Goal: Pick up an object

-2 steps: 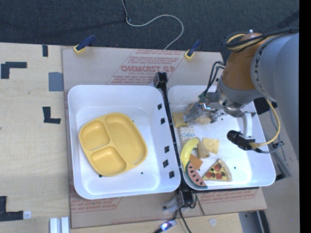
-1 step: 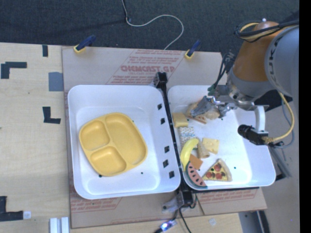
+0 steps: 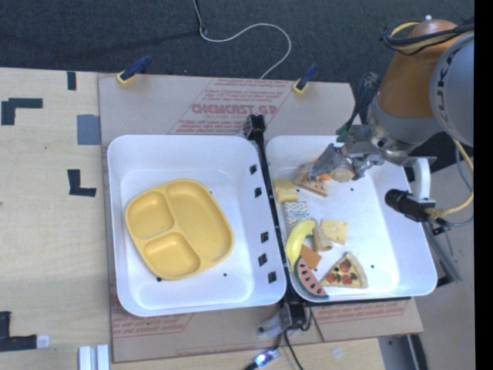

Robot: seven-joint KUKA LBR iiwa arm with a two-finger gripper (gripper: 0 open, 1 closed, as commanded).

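While the pincer (image 3: 327, 163) hovers beside it, the banana (image 3: 298, 237) lies lengthwise up-down.

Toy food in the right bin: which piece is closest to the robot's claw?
The toast-like wedge, right at the gripper near the bin's back. The banana, watermelon slice and pizza slice lie farther forward.

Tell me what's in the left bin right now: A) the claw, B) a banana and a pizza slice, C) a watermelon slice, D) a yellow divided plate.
D: the yellow divided plate lies alone in the left bin, while the banana, pizza slice, watermelon slice and the claw are all over in the right bin.
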